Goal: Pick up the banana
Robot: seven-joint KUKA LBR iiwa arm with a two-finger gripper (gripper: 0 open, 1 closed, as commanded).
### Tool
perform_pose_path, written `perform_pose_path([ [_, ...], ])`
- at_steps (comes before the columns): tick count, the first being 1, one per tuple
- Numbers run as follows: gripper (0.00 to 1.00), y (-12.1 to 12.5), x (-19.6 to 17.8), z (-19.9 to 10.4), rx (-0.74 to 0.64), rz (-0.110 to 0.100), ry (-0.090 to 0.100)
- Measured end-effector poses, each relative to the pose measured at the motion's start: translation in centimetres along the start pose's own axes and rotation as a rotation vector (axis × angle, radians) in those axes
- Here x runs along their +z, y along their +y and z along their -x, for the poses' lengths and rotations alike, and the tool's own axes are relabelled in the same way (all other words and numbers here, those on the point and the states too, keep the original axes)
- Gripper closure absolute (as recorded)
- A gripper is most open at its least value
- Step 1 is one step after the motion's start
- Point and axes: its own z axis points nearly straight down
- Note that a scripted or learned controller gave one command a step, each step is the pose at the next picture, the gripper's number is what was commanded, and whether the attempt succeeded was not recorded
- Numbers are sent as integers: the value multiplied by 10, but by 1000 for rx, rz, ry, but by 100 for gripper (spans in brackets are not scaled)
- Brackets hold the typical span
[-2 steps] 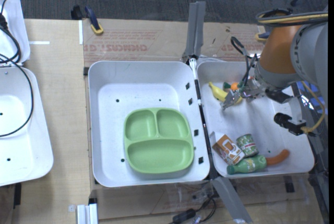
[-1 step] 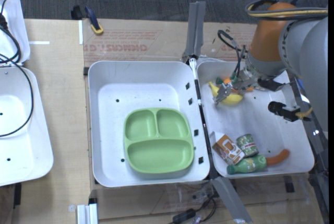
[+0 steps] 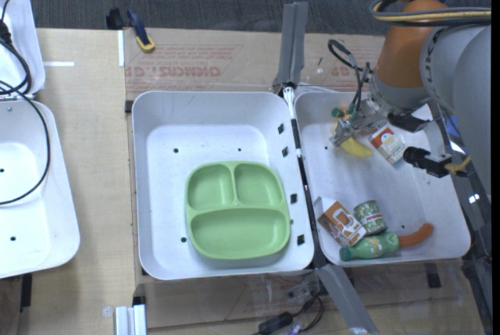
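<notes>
Arm (image 3: pixel 437 52) reaches in from the right over the right bin (image 3: pixel 437 244), wrist low at the bin's far end. Gripper (image 3: pixel 349 130) sits at the banana (image 3: pixel 358 146); jaw state cannot be told. Banana lies just below and right of the fingertips, long axis running down-right toward the small carton (image 3: pixel 388 144).

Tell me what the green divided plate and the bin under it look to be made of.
Green divided plate: likely moulded plastic with a matte to satin finish, judging by its even pale green colour, soft rounded rims and lack of sharp glare. Left bin: seemingly white plastic or coated sheet, smooth, with faint speckling and small dark holes; the look leaves it open.
</notes>
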Motion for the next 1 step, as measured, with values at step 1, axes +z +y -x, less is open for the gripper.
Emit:
perform_pose_path([
  [1, 100, 41, -166, -85, 97, 21, -3],
])
